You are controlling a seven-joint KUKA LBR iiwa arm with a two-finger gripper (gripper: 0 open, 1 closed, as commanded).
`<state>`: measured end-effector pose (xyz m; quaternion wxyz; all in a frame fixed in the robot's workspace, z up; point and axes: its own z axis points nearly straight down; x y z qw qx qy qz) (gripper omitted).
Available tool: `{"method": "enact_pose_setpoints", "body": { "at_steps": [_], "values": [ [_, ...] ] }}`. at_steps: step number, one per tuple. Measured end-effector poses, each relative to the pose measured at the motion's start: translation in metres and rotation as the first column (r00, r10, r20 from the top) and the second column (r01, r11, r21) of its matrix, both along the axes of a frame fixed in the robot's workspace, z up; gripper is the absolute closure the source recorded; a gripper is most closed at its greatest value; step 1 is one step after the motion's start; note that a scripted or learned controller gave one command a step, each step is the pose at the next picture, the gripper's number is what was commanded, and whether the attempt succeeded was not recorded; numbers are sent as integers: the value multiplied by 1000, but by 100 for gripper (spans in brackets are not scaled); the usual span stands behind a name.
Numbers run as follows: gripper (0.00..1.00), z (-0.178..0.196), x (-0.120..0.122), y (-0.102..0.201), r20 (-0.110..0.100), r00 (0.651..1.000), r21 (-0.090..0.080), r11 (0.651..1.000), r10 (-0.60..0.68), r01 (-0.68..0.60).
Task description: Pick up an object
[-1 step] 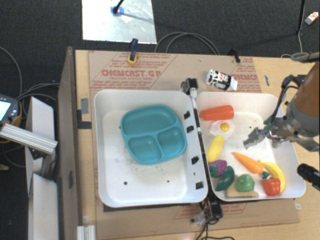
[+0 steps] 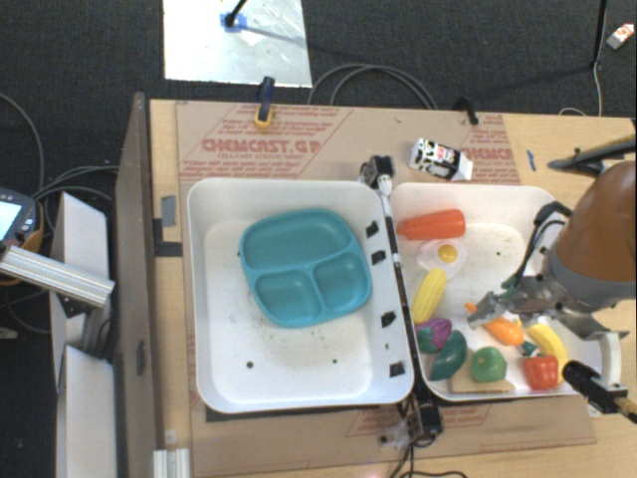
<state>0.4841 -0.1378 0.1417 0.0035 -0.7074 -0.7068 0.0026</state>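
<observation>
We see the left bin (image 2: 214, 366) holding a teal sectioned plate (image 2: 305, 267). The right bin (image 2: 498, 217) holds toy food: carrot (image 2: 431, 224), corn (image 2: 430, 293), fried egg (image 2: 444, 257), banana (image 2: 548, 342), green pepper (image 2: 488, 363), red pepper (image 2: 541, 370). The gripper (image 2: 498, 312) sits low over a small orange piece (image 2: 506, 332); we cannot tell its grip.

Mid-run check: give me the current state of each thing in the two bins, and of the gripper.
Teal divided plate: lies flat in the left bin, compartments empty.
Carrot: lies on its side, right bin.
Fried egg: flat, beside the carrot.
Corn: lies tilted, untouched.
Banana: lies under the arm.
Gripper: low over the toys, nothing visibly gripped.
</observation>
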Motion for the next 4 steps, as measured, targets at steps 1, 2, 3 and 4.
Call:
{"method": "enact_pose_setpoints", "body": {
  "at_steps": [1,2,3,4],
  "values": [
    [0,-60,56,15,11,1000,-1,1000,7,-7],
    [0,-55,143,2,20,1000,-4,1000,8,-8],
    [0,-60,177,35,-31,999,-8,1000,8,-8],
    [100,-51,174,30,-43,999,-11,1000,6,-6]
  ]
}}
